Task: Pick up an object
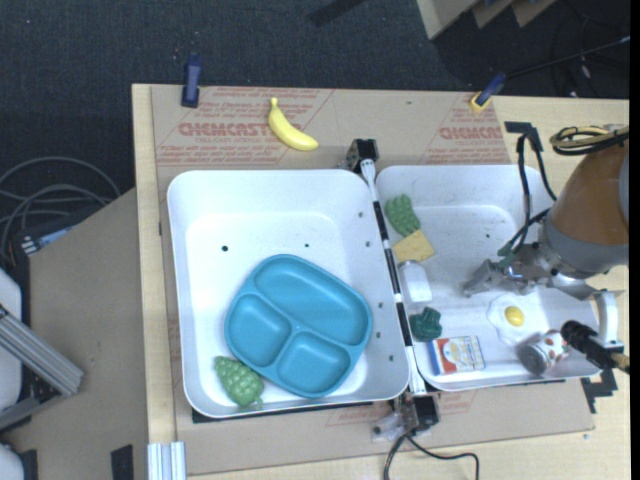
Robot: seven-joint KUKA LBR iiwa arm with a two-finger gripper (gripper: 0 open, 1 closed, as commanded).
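The right bin (450, 193) holds several small things. A green leafy toy (401, 212) and a yellow wedge (413, 247) lie by its left wall, with a white block (416, 286) and a dark green broccoli piece (426, 322) below them. A small printed carton (459, 353) lies near the front wall. A fried egg toy (511, 315) and a small can (545, 351) sit at the front right. My gripper (482, 280) hangs low over the middle of this bin, just up and left of the egg, with nothing seen in it.
The left bin (200, 218) carries a blue divided plate (298, 323) and a green bumpy toy (238, 380) at its front corner. A banana (290, 128) lies on the bench behind the bins. The grey arm (595, 218) covers the right bin's right side.
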